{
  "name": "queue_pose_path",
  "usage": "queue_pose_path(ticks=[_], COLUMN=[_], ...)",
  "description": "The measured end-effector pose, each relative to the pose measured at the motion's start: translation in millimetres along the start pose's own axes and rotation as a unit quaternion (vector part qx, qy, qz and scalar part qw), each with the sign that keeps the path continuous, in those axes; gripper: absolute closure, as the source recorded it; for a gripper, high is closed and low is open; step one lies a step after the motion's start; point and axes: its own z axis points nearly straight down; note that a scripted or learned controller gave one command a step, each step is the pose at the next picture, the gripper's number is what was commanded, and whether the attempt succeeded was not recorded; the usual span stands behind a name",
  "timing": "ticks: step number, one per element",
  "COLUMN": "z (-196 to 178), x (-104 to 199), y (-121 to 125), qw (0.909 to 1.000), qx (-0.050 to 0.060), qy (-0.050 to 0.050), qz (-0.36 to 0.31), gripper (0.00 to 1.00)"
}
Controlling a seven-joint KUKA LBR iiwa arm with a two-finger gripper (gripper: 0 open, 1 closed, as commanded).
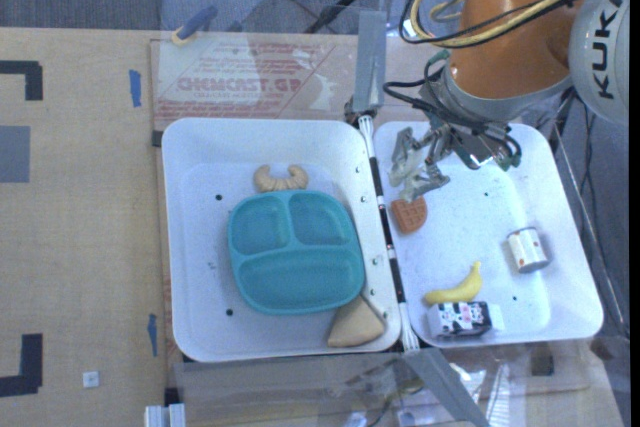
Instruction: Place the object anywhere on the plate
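Observation:
A teal plate (295,251) with three compartments lies in the left bin (190,165), with nothing on it. In the right bin (560,305), my gripper (418,173) hangs near the bin's left wall, directly above a small brown waffle-like piece (409,213). The fingers reach down close to that piece, and I cannot tell whether they touch it. A yellow banana (455,287), a small can (527,249) and a black-and-white carton (460,319) lie further toward the front of the right bin.
A tan croissant-shaped piece (279,178) lies just behind the plate, and a tan wedge (355,325) lies at its front right corner. The divider between the bins (380,215) runs right beside the gripper. Cables loop over the orange wrist (510,10).

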Motion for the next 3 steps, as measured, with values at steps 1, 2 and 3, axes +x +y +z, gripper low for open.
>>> queue_pose_path(ticks=[1,2,3], z=[23,28,18], x=[36,-9,-10], y=[80,92,121], qw=[0.9907,0.9949,0.9991], qx=[-0.001,0.000,-0.001], qy=[0.003,0.001,0.001], qz=[0.136,0.101,0.042], gripper=[1.00,1.00,1.00])
